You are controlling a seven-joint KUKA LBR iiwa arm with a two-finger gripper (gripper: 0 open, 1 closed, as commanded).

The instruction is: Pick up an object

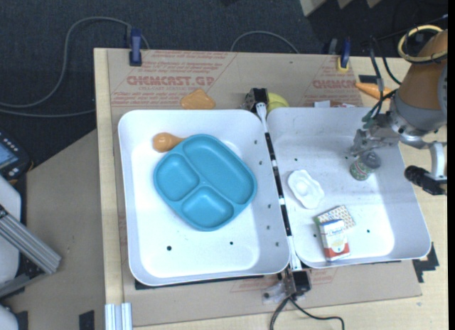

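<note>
My gripper (366, 147) hangs over the right bin (398, 243) near its back right part, reaching in from the right. Directly below it, touching or nearly touching it, is a small grey-green round can (361, 170). A white moulded piece (303, 187) lies near the bin's left wall. A small red and white box (334, 232) rests toward the front. In the left bin (142, 243) lies a blue divided plate (205, 180) with a small orange toy (166, 141) at its back left corner.
On the bench behind the bins sit an orange lump (197, 99) and a yellow-green object (276, 101). Blue clamps (134, 45) hold the board's back edge. A black divider (274, 179) runs between the two bins.
</note>
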